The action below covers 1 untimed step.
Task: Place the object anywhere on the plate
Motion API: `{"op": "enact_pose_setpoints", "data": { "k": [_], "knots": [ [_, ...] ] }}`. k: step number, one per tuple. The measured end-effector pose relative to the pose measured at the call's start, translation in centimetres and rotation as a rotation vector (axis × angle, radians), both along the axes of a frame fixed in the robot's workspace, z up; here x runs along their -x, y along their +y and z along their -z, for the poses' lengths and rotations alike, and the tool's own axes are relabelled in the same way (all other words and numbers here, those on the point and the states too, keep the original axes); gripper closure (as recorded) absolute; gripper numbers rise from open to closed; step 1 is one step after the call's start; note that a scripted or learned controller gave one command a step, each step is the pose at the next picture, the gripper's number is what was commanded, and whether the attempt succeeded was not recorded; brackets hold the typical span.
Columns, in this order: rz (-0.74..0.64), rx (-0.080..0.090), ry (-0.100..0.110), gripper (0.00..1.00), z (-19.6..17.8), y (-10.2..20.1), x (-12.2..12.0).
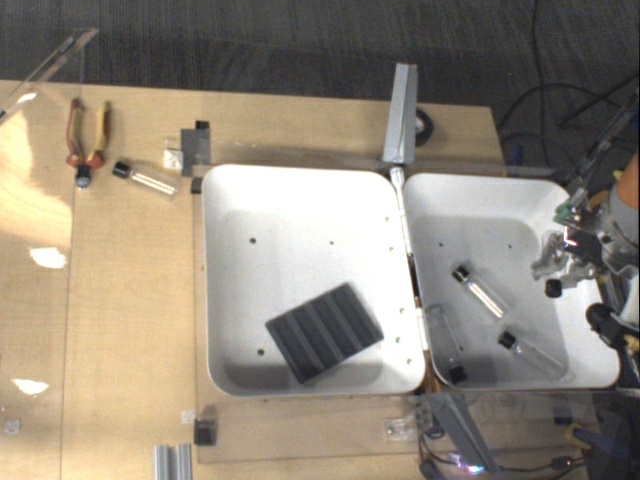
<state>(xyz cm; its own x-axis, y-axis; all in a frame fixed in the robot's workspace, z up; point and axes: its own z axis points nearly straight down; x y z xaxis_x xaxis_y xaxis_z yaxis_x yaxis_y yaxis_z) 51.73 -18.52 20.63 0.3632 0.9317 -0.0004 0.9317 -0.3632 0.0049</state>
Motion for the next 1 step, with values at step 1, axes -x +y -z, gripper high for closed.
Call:
{"op": "enact_pose_setpoints", "data": {
  "k": [1],
  "knots": [
    [0.280, -0.002, 0.002, 1.00, -0.53, 3.85, -8.12]
  ]
}}
